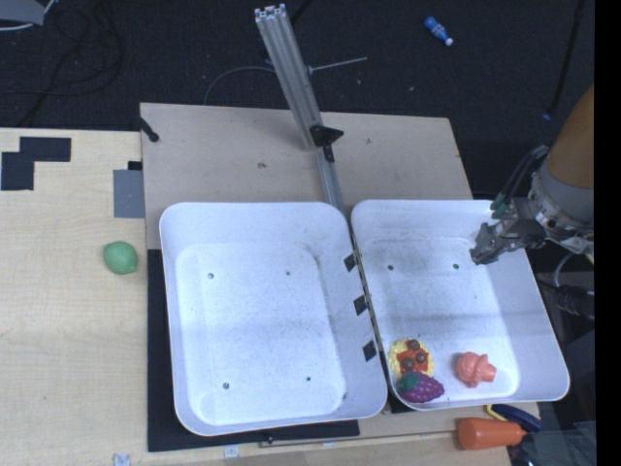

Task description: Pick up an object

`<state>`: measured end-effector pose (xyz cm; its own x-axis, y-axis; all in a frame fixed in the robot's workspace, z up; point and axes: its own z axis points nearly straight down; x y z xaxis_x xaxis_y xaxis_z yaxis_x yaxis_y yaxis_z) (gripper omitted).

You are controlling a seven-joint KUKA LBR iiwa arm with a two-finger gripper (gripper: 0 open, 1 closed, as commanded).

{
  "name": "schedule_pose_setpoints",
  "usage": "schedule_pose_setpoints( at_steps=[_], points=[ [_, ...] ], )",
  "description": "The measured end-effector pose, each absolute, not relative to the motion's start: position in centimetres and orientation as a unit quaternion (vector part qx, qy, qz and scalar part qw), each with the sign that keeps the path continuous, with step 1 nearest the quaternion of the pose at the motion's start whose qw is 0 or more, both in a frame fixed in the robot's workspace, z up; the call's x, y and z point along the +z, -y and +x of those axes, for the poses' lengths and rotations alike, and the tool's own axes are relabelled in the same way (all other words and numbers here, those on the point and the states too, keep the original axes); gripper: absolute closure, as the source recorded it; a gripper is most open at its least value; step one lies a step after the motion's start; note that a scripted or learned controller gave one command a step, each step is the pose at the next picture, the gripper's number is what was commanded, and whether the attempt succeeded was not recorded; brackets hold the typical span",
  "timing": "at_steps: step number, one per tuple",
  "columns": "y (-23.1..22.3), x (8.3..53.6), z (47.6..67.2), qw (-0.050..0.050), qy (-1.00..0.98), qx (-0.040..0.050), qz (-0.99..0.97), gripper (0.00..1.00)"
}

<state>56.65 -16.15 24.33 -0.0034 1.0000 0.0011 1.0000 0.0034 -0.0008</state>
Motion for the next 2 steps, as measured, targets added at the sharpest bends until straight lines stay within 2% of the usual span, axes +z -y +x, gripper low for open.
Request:
schedule_pose_setpoints(
  at_steps=[1, 2],
  points=[
    [11.1, 25.1, 57.9, 0.000, 0.708, -0.0004, -0.706, 1.00],
    [6.1, 23.7, 58.6, 0.001, 0.708, 0.0002, -0.706, 1.00]
  ],
)
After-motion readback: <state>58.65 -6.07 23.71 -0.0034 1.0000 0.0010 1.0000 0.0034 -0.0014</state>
